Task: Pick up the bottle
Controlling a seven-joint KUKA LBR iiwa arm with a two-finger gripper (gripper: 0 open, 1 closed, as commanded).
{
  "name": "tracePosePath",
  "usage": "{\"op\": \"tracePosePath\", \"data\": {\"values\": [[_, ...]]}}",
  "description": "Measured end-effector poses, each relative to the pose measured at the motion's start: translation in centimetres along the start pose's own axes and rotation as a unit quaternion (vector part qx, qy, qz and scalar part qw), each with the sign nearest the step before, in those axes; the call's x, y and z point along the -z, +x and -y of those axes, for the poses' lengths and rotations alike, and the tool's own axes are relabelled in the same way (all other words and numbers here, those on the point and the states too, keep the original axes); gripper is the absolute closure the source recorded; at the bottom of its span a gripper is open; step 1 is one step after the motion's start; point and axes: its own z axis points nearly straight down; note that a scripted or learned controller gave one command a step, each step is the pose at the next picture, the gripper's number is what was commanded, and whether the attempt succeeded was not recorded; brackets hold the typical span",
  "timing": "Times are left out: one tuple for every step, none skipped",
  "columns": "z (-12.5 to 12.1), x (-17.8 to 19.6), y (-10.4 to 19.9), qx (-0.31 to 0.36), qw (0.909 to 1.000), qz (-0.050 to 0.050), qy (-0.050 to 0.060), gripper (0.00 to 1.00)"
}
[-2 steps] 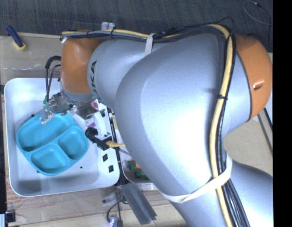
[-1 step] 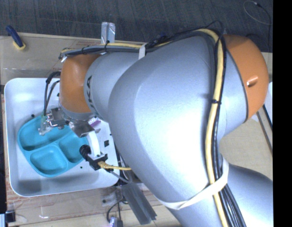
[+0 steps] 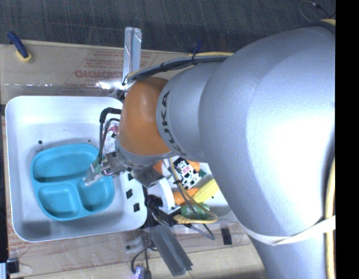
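Grey KUKA arm [image 3: 255, 127] w/ orange band [image 3: 139, 121] comes in from the right and covers most of the frame's right half. Its two-finger gripper [image 3: 95, 175] sits at centre-left, over the right edge of a blue plastic three-compartment plate [image 3: 57, 167]. The plate lies flat in the lower part of the shallow white left bin [image 3: 17, 156].

Gripper tip is small & blurred, so can't tell if it's spread or closed. A pale, see-through bit shows at the tip, just above the plate rim. Can't tell whether that is the bottle or part of the gripper.

Shallow white right bin [image 3: 221, 201] is mostly hidden under the arm. Lower centre, peeking out below the wrist, is a tight cluster: black-and-white spotted item [image 3: 185, 173], yellow piece [image 3: 205, 188], green piece [image 3: 194, 211]. None reads clearly as a bottle; its spot can't be confirmed.

Brown cardboard sheet [image 3: 81, 68] lies above the left bin, w/ an upright metal bar [image 3: 132, 45] at top centre.
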Motion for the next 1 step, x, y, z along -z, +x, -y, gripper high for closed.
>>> {"op": "tracePosePath", "data": {"values": [[-4.35, -3.48, 5.09, 0.037, 0.9993, 0.0, -0.005, 0.0]]}}
